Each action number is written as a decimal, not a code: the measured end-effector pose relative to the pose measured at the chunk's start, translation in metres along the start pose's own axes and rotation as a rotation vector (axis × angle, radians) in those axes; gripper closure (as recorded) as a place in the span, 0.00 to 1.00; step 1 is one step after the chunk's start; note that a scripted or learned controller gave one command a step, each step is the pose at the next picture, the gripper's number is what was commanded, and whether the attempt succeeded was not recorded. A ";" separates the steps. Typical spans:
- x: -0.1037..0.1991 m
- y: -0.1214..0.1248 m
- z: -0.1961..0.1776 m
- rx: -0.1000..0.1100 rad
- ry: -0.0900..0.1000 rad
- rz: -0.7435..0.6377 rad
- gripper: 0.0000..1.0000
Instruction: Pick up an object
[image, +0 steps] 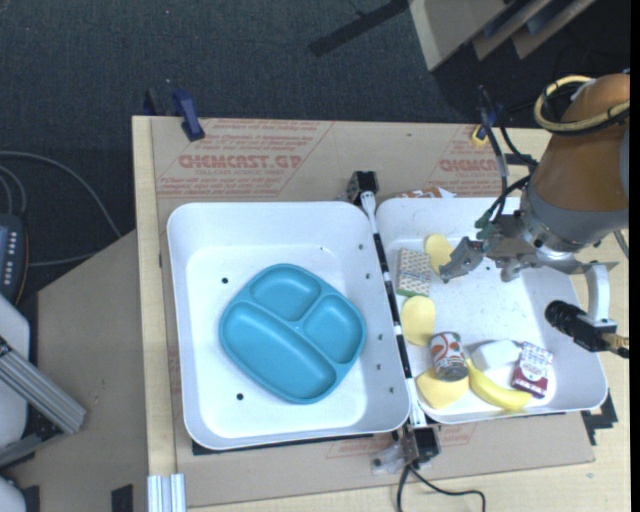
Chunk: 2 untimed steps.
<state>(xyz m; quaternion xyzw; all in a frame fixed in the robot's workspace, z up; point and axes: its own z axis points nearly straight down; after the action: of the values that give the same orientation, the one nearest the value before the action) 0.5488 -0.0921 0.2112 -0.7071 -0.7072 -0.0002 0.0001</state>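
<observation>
Left bin: blue divided plate is held; right bin: banana, can, lemon, patterned packet are kept; gripper is spread, nothing held, above far part; a straight descent over one isolated item is advised.

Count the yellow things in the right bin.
4: a small yellow round piece near the far wall, a yellow lemon-like fruit by the left wall, a yellow lump and a yellow banana at the near edge. Others may be hidden.
</observation>
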 end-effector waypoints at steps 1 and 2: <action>-0.034 -0.060 0.107 -0.002 -0.001 0.001 0.00; -0.034 -0.060 0.098 -0.003 -0.001 0.002 1.00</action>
<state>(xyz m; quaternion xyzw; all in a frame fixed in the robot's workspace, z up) 0.4887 -0.1261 0.1132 -0.7078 -0.7064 -0.0007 -0.0014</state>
